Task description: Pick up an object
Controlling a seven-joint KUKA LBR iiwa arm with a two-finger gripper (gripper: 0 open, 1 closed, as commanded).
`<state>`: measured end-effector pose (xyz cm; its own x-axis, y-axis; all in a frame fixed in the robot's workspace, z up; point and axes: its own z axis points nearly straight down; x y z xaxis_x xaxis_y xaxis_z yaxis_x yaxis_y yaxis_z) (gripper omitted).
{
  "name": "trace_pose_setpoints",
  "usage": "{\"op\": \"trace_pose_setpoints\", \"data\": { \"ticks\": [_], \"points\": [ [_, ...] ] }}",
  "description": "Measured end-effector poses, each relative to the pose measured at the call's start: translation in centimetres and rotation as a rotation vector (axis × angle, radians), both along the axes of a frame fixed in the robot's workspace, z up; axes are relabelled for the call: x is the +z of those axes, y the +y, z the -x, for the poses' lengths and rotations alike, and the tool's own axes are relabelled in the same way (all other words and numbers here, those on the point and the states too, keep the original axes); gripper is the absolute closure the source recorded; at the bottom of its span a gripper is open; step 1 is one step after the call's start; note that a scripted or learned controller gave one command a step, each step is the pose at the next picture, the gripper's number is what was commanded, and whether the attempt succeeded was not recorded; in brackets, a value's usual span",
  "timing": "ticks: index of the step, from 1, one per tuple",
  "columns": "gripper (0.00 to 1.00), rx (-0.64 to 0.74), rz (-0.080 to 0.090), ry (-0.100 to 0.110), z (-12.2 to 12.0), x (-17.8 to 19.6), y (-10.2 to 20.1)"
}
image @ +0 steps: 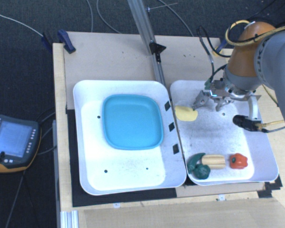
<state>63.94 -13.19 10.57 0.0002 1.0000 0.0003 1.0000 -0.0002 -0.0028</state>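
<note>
The pale wooden bench [114, 51] carries two shallow white plastic bins side by side. The left bin [85, 175] holds one square blue plastic plate [133, 121], lying flat near its middle. The right bin [256, 146] serves as the landmark below.

The grey KUKA arm with the orange band [249, 46] reaches in over the far right corner of the right bin, its wrist tilted downward and toward the bin's left wall. This posture suggests an approach to an object near that wall.

The two-finger gripper [210, 100] hangs above the far half of the right bin. Metal finger parts show splayed apart, so the jaws appear open, with nothing visible between them.

A pale yellow rounded toy piece [185, 113] lies against the left wall of the right bin, just beside the gripper on its left and slightly nearer the front. It is apart from the jaws, not between them. It is the likeliest target.

Along the near wall of the right bin lie a dark green toy vegetable [198, 166], a tan cylindrical piece [214, 162] touching it, and a red tomato-like toy [237, 161], all well apart from the gripper.
</note>
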Motion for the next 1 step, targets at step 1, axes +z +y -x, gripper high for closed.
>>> {"op": "trace_pose_setpoints", "data": {
  "ticks": [1],
  "points": [
    [0.0, 0.001, 0.0, -0.002, -0.01, -1.03, 0.02]
  ]
}}
